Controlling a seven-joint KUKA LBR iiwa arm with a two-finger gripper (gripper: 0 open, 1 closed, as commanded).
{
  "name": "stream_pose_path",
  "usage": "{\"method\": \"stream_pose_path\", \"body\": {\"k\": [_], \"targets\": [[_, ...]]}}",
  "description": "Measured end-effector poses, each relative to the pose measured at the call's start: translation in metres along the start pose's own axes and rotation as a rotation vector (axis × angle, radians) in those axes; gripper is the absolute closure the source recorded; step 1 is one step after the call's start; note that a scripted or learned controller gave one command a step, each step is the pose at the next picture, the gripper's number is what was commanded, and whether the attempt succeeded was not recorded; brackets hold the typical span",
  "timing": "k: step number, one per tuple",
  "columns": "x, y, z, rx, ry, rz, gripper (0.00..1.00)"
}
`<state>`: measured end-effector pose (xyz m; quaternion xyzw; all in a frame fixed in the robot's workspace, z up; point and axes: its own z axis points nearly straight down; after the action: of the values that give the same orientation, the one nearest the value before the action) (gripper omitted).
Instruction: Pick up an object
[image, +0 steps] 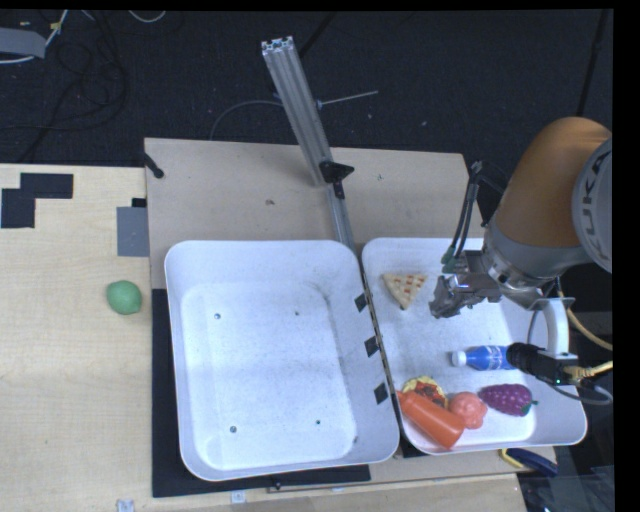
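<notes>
Over the right-hand shallow white bin, in its upper half, hangs the dark two-finger claw of the grey arm with the orange band; whether the claw is released or clenched I cannot tell, since its tips are small and dark against the bin floor, and nothing can be made out between them; just to the left of the claw, close beside it yet apart, lies a tan triangular wedge like a pizza slice, flat on the bin floor near the upper left corner; below the claw, toward the right wall, a small bottle with a blue label and white cap lies on its side; further down, along the near edge of the same bin, a row of toy foods sits close together: a purple bunch of grapes at the right, a pinkish-red round fruit touching an orange-red carrot-shaped piece, and a small yellow and red item just above the carrot; the left-hand shallow white bin stands directly beside the right one, their walls meeting at black clips; well apart, on the pale wooden surface to the far left, rests a small green ball; a grey metal strut slants up behind the bins.
</notes>
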<state>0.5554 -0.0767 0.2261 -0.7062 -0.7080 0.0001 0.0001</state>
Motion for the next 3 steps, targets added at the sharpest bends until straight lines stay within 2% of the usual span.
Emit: {"method": "stream_pose_path", "body": {"k": [1,3], "targets": [[0.048,0.012,-0.011,0.000,0.000,0.000,1.00],[0.145,0.039,0.009,0.001,0.000,0.000,1.00]]}}
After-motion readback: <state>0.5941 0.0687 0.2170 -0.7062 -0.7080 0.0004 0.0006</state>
